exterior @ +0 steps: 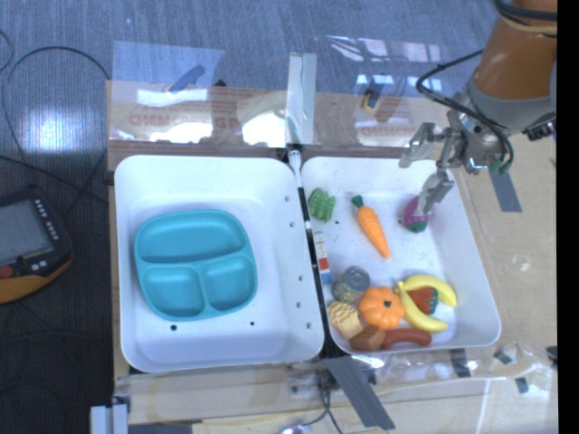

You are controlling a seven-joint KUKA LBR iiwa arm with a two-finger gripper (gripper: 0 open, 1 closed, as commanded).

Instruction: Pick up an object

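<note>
Purple, rounded plastic vegetable [415, 213] lies in the shallow white right bin [470, 251] near its far right side, touched by the grey metal tool [436, 188]; whether its grip is apart or together cannot be told. Beside it lies a tapered orange carrot [372, 227].

Left white plastic bin [145, 174]: teal three-compartment plastic tray [194, 262] inside. Right white plastic bin [475, 274]: green leafy toy [321, 204] at left wall, orange toy carrot [372, 227] just right, purple toy [415, 213] further right under grey two-finger gripper [432, 193]. Near front edge, clustered together: orange toy pumpkin [382, 306], yellow toy banana [425, 301].
</note>
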